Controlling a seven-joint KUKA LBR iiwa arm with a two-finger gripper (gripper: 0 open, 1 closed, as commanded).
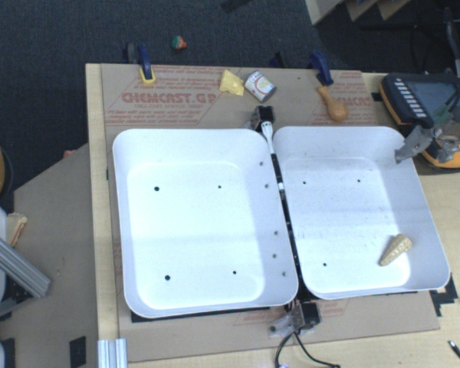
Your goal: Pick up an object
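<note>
Cone-shaped tan object, ridged like a little shell, lies in the lower right of the right bin. Cardboard under the bins reads "CHEMCAST" in red. Gripper sits upper right; jaws' state unclear.

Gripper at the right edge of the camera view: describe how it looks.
The gripper is a small, grey, metallic-looking piece with an angular outline, seen by the far corner of the right bin. Behind it is an orange-tan part, and thin dark cables seem to run up from there. It is too small to make out any markings.
</note>
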